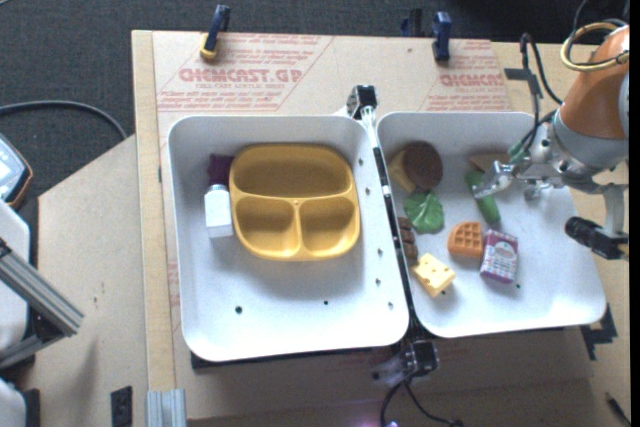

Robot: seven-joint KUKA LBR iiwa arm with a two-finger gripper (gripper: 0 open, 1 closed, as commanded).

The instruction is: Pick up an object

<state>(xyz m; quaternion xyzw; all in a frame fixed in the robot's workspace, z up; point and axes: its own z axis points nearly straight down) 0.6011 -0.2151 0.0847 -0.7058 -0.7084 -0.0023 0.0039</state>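
Note:
My gripper (494, 181) hangs low over the upper right part of the right bin (560, 300), reaching in from the right. A slim green piece (488, 206) lies directly under and just below it, partly covered by it. Other toy foods lie to the left and below in the same bin: a brown round patty (421, 164), a green leaf (425, 212), a waffle (465, 241), a pink carton (499, 257), a cheese wedge (434, 274) and a dark chocolate bar (407, 240).
The left bin (200, 315) holds a yellow divided tray (295, 200), a white bottle (218, 211) and a purple item (220, 165) by its left wall. The ridge where the bins meet (385, 215) runs between them. Clamps (214, 32) (441, 35) stand at the board's far edge.

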